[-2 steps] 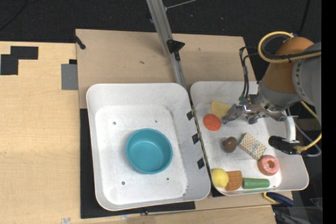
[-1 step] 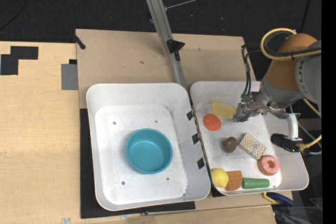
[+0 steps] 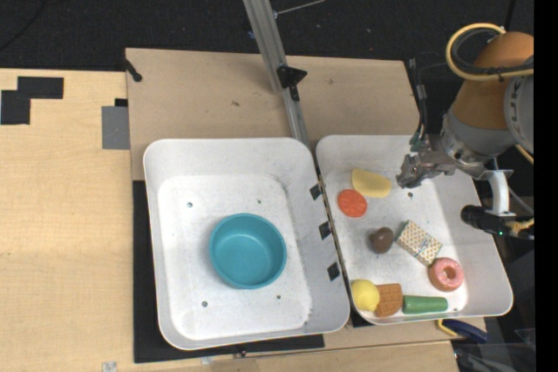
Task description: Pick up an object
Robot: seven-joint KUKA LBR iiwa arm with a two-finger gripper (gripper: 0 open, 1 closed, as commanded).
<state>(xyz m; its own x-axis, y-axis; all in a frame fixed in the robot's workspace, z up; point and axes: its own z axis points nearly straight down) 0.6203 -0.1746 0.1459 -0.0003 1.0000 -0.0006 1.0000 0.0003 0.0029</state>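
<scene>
At the bottom edge of the right bin (image 3: 488, 296) you see a yellow lemon (image 3: 364, 294), an orange block (image 3: 389, 300) and a green piece (image 3: 425, 305) in a row, then a pink donut (image 3: 445, 273), a patterned box (image 3: 419, 241) and a brown lump (image 3: 380, 239). Farther up lie a red disc (image 3: 352, 203) and a pale yellow piece (image 3: 371, 183). Left of centre, the left bin (image 3: 174, 161) holds a teal bowl (image 3: 248, 250); the gripper (image 3: 414, 172) hangs by the pale yellow piece, its state impossible to tell.
</scene>
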